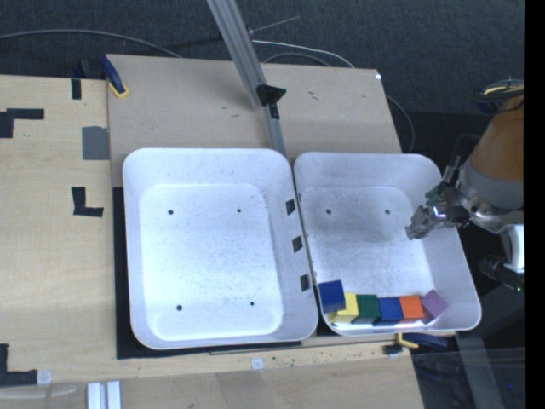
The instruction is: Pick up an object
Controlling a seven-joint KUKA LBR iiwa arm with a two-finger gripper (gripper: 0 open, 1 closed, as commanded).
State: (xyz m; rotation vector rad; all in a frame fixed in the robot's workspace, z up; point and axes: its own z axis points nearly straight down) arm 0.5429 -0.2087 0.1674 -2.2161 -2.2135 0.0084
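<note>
Two white bins sit side by side. The left bin [209, 245] in the middle of the frame has nothing to grab. The right bin [383, 186] holds six blocks in a row along its lower edge: blue [330, 294], yellow [347, 308], green [367, 306], another blue [390, 309], orange [411, 307] and purple [433, 302]. The gripper [423, 222] hangs at the right side of this bin, above the blocks and apart from them. It is too small and blurry to tell if it is released or clenched, but it looks like it has nothing. This seems to be the reaching step. Next it should go down toward the row.
</note>
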